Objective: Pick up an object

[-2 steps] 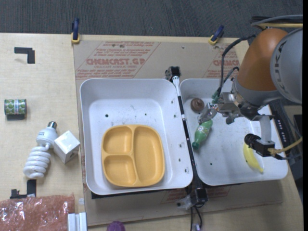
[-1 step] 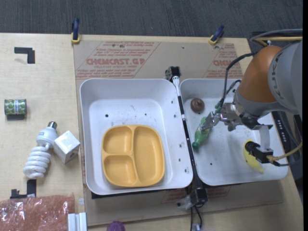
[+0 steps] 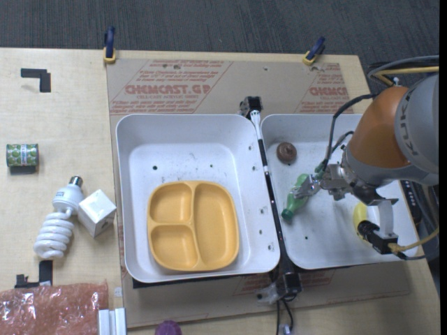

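Green object: a slim green item is lying slantwise on the floor of the right bin, near that bin's left wall.
Gripper: the gripper is sitting just beside the green item's upper end, at its right; whether it is touching the item is too small to tell.
Fingers: the fingertips are blurring into the green item, so I cannot tell whether they are apart, together or clamped on anything.
Arm: the grey arm with its orange band is reaching in from the right over the right bin.
Other contents of right bin: a small brown round thing is resting near the upper left corner; a yellow thing is lying under the arm, partly hidden.
Left bin: the left bin is holding a yellow divided plate.
Bench: a pale wooden top is carrying a white spiral bulb, a white cube touching it, and a small green can well apart.
Backing board: brown printed cardboard is lying under both bins, held by blue and yellow clamps.
Room: dark grey carpet is showing beyond the bench.
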